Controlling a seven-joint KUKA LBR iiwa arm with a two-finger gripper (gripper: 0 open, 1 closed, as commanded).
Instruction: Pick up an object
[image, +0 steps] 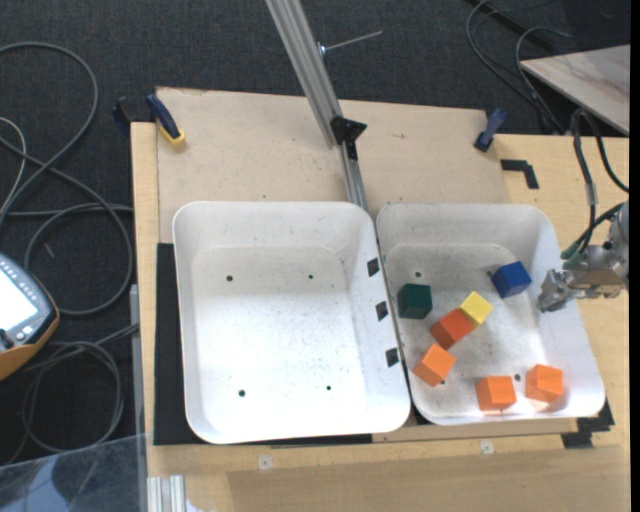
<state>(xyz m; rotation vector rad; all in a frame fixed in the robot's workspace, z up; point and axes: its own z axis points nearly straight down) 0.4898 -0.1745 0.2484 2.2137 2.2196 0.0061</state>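
Orange, yellow, green and blue blocks (452, 326) lie in the right bin (545, 232); the gripper (556, 293) hovers at its right edge, grip state unclear.

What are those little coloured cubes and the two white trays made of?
The cubes, such as the blue one and the green one, look like painted wood or plastic: flat matte colour, crisp edges. The white bins look like thin moulded plastic: rounded corners, slightly glossy, scuffed with dark specks.

I see open floor across the left bin (280, 330); seven blocks (455, 327) crowd the right bin (540, 235).
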